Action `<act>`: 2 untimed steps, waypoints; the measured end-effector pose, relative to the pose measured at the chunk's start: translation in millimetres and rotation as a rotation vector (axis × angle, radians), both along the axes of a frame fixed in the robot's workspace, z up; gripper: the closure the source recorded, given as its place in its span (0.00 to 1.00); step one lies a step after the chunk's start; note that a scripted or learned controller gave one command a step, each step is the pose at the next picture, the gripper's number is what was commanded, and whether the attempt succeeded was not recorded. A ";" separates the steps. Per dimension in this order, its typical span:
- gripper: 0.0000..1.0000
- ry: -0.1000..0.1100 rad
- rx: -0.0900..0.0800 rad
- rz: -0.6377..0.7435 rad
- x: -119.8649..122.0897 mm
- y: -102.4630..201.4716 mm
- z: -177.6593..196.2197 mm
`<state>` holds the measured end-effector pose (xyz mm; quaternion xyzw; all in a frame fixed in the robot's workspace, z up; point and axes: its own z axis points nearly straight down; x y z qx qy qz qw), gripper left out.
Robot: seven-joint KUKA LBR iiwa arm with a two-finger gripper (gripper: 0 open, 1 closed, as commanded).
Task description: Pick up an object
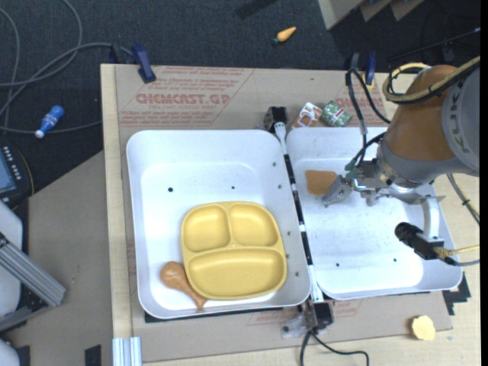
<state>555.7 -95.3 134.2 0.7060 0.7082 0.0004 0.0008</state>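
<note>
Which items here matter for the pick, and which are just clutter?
In play:
- gripper, in the right bin
- brown flat piece beside it
- yellow divided tray and tan spoon-like piece in the left bin

Lying about:
- blue bottle and orange bit on the floor
- yellow chunk on the bench

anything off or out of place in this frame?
Yes, strays outside the bins: a yellow chunk on the bench by the right bin's near corner, small packets behind that bin, and an orange bit and blue bottle on the floor.
</note>
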 end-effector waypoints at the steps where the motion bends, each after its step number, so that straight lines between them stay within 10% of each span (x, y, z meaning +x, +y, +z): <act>1: 0.00 -0.001 0.000 -0.001 57.8 -5.9 -52.0; 2: 0.00 -0.003 -0.001 0.000 104.8 -7.0 -49.0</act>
